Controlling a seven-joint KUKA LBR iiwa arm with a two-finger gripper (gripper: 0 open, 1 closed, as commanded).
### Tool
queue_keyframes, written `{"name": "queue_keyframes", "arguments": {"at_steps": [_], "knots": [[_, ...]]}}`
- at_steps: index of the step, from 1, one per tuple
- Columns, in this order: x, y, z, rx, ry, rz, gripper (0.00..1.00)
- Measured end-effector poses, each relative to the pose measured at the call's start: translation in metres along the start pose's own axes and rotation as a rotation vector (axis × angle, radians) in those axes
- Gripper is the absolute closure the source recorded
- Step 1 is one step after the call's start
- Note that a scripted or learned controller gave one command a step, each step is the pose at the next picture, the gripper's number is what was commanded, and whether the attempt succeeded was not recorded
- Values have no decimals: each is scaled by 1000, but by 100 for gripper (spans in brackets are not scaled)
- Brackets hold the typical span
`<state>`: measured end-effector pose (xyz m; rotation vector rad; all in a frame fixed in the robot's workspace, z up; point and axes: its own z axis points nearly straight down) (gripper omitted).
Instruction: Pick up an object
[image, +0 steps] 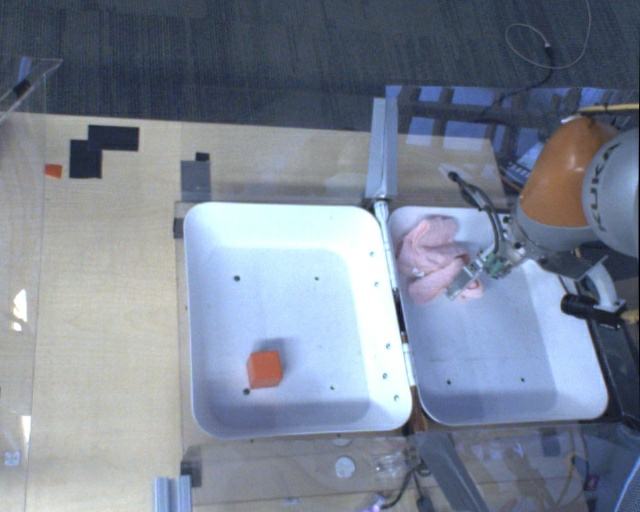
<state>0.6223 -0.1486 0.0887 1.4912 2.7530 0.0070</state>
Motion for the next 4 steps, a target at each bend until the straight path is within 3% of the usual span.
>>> {"name": "queue_keyframes", "arguments": {"at_steps": [1, 2, 3, 4], "knots": [[12, 24, 0, 1, -1, -100, 0], [11, 28, -14, -7, -9, -103, 100], [60, 77, -98, 0, 1, 182, 100], [66, 101, -98, 4, 1, 81, 100]]}}
